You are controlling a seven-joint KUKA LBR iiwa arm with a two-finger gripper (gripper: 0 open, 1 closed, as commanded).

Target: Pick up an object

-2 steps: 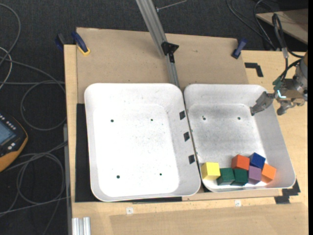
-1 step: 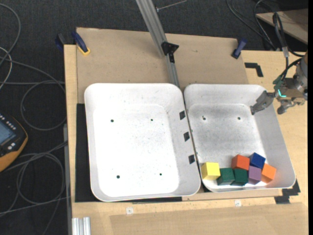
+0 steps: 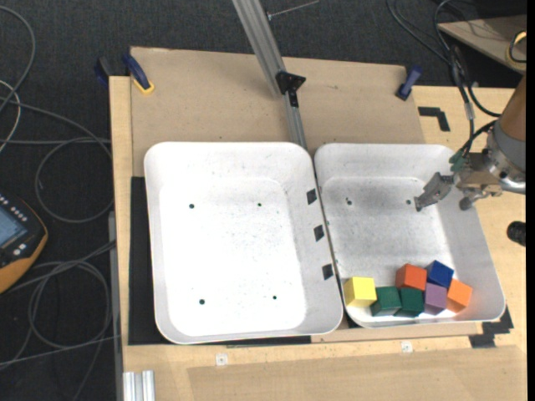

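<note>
1. No text, label, brand name, number or sign could be read anywhere in the camera view.
2. The handheld device point(image 3: 15, 239) at the left edge of the frame carried a lit screen, but its contents were too small and blurred to read.
3. The black tabs point(image 3: 318, 232) along the seam between the two white bins at the centre of the frame bore no legible marking.
4. The coloured blocks point(image 3: 410, 291) at the lower right of the frame showed plain faces without lettering.
</note>
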